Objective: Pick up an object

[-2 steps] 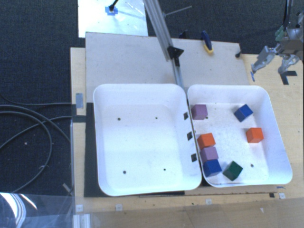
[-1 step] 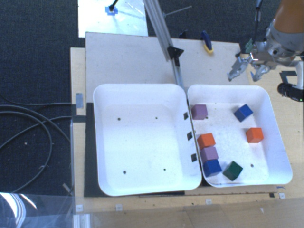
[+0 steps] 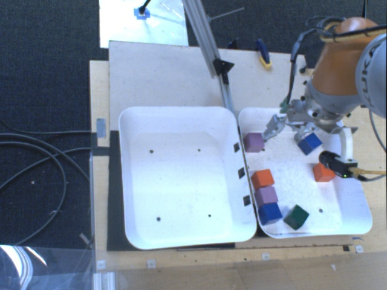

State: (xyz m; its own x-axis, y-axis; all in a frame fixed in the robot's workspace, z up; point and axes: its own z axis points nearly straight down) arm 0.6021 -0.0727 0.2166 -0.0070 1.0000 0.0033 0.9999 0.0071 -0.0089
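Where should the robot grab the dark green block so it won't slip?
Probably from straight above, pinching two opposite flat sides of the dark green block. It sits turned cornerwise near the right bin's front wall, with open floor around it, so rotate the end effector to match.

Seven coloured blocks (image 3: pixel 262 178) scattered in right bin (image 3: pixel 357 213)

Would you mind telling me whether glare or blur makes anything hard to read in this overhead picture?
Camera view: the white right bin is brightly lit yet the cubes stay distinct; the orange cube looks sharp; the pincer is slightly soft; glare washes out the shiny sheet at top left.
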